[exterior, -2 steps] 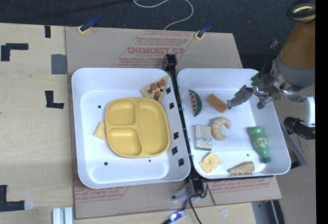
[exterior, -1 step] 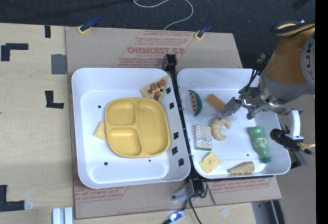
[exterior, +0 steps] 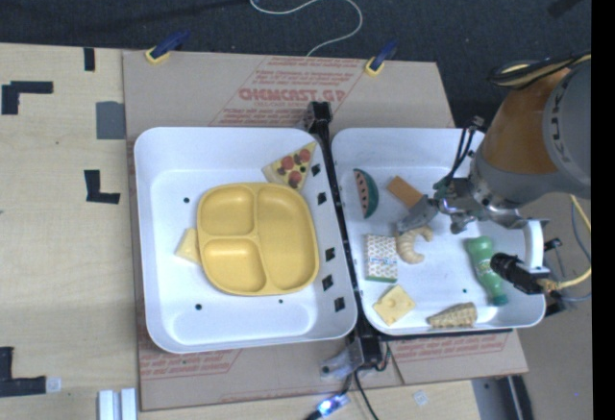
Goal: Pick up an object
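My gripper (exterior: 419,217) hangs over the middle of the right bin (exterior: 437,141), at the end of the grey arm that comes in from the right. Directly under and just in front of it lies a pale croissant-shaped piece (exterior: 413,246). A brown block (exterior: 404,189) lies just behind the gripper, and a watermelon slice (exterior: 365,193) sits to its left by the bin's wall. Nothing shows as lifted off the bin floor.
The right bin also holds a white packet (exterior: 381,257), a cheese wedge (exterior: 393,305), a waffle-like piece (exterior: 452,316) and a green bottle (exterior: 485,269). In the left bin (exterior: 159,207) are a yellow divided plate (exterior: 258,237), a pizza slice (exterior: 291,166) and a yellow wedge (exterior: 186,244).
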`<state>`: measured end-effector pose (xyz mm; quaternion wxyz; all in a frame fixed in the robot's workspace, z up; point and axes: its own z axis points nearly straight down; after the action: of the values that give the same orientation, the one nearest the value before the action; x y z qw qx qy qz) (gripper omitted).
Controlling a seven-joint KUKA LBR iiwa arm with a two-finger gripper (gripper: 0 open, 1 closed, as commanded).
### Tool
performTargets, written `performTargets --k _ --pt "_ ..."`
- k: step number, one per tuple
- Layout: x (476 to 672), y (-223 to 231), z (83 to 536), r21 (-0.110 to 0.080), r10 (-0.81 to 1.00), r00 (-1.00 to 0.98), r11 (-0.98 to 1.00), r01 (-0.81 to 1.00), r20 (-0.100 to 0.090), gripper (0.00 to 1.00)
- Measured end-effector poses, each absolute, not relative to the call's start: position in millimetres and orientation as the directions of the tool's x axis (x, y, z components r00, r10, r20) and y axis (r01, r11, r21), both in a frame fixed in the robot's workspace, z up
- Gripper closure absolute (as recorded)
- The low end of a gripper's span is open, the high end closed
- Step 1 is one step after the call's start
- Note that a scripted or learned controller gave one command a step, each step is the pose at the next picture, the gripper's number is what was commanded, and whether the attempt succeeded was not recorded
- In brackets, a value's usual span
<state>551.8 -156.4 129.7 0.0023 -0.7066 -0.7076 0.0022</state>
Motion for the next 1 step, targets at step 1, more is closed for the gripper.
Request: performTargets --k 1 --pt "553.2 -156.3 85.5 0.001 1.000 0.000 0.000 1.000 0.000 0.00"
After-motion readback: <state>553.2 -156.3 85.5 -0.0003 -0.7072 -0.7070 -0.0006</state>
